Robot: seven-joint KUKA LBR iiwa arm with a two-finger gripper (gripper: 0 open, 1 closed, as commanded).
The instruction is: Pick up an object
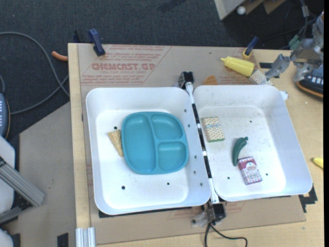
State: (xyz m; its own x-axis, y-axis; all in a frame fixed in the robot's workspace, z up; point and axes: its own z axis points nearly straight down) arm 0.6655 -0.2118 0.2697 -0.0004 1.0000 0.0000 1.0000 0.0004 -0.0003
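Dark grey carpet surrounds the table (77, 138), whose top carries a brown cardboard sheet with red print (123, 63). A blue clamp (96, 41) pins the sheet at the upper left, and a second blue clamp (250, 46) pins it at the upper right. A grey cable (43, 60) loops over the carpet at the left of the frame.

Two shallow white bins sit side by side on the sheet, their inner rims touching along the centre line. The left white bin (103, 189) holds a teal plastic plate with three compartments (154, 143), lying flat near the bin's middle. A tan textured wedge (115, 140) lies just beside the plate's left edge, partly tucked under it.

The right white bin (288, 138) holds three loose items, none touching another:
- A tan checkered rectangular block (213, 129) lies near the bin's left wall.
- A dark green curved pepper-shaped piece (239, 150) lies near the bin's centre.
- A small red and white carton (250, 170) lies flat just below the green piece.

A yellow plastic piece (237, 65) lies on the cardboard above the right bin, outside it.

The grey metal gripper (280, 65) is at the upper right of the frame, above and beyond the right bin's far corner and well apart from every item in the bins. Whether it is open or closed cannot be told, as it is small and mixed with clutter. Nothing is seen held in it.
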